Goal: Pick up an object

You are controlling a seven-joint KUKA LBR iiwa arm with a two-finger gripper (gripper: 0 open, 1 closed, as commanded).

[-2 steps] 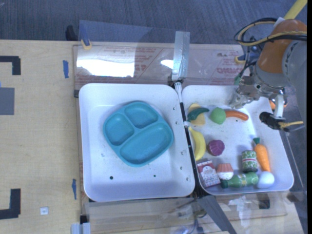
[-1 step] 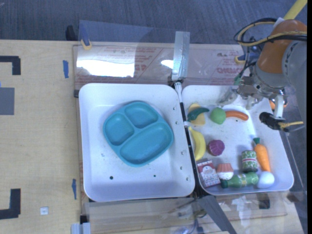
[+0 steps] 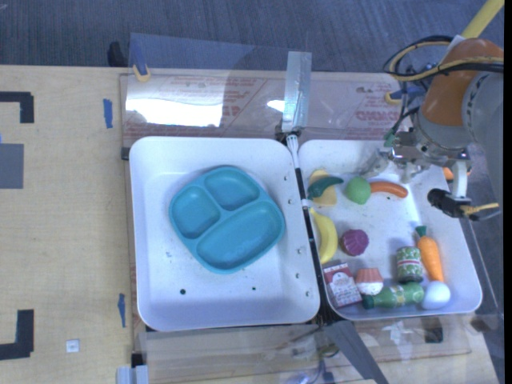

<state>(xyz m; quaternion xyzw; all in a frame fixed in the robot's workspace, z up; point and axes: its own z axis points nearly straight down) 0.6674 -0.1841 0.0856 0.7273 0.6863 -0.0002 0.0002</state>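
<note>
The right bin point(image 3: 464, 250) holds several toy foods: a yellow banana point(image 3: 324, 234), a green ball point(image 3: 358, 190), a dark green piece point(image 3: 324, 186), an orange-red chili point(image 3: 389, 189), a purple round fruit point(image 3: 354, 242), a carrot point(image 3: 431, 258), a green can point(image 3: 409, 264), a white egg point(image 3: 437, 294), a green bottle point(image 3: 394, 297) and a red box point(image 3: 342, 285). My gripper point(image 3: 398, 156) hangs over the far side of this bin, just above and behind the chili. Nothing shows in its grasp.
The left bin point(image 3: 152, 214) bears a blue divided plate point(image 3: 227, 218). A clear panel point(image 3: 240, 94) and a metal post point(image 3: 296, 90) stand behind the bins. The grey arm with its orange band point(image 3: 460, 94) and cables fills the upper right.
</note>
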